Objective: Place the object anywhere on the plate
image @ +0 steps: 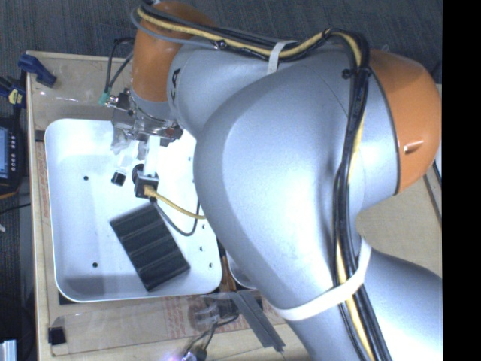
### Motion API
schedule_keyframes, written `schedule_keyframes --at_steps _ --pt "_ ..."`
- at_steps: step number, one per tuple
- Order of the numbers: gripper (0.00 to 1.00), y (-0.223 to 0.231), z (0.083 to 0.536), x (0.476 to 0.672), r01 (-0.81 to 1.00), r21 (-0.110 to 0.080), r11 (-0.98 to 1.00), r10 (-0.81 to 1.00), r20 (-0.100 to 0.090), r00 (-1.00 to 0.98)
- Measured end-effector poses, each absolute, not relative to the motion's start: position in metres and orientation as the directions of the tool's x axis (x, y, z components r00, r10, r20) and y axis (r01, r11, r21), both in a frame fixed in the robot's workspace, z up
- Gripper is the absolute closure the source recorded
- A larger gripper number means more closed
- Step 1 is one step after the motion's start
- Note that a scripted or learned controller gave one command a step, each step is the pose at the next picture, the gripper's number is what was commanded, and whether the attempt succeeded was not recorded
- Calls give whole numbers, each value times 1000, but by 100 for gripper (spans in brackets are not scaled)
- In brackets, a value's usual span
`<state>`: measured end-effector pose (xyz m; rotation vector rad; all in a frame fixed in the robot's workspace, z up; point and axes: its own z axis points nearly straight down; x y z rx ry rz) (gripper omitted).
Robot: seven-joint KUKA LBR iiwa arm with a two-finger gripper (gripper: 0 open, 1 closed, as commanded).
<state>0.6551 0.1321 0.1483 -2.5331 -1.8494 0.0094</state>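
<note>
Grey metal fills most of the view: the arm point(301, 171) reaches in from the right and covers the right-hand bin almost wholly, with an orange band point(154, 59) above its wrist and black and yellow cables running along its top. The hand point(129, 143) hangs over the upper part of the left bin point(64, 201), near that bin's far rim. It is small and washed out against the white floor, so I cannot tell whether it is wide, narrow or holding anything. Just below it a small dark piece point(117, 177) lies on the bin floor, apart from the hand; beside it sits a black fitting point(144, 183) from which a yellow cable point(176, 207) curves back under the arm. The plate point(149, 247), a dark ribbed rectangle, lies tilted in the lower middle of the left bin, well below the hand. The wooden bench point(75, 70) shows around the bin, with a blue clamp point(34, 68) at its upper left corner
</note>
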Motion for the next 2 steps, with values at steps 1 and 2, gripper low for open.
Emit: schedule_keyframes --at_steps 1,2 --pt "100 60 191 656 999 -3 -40 999 0 40" --pt "100 58 191 531 995 -5 104 995 0 -104"
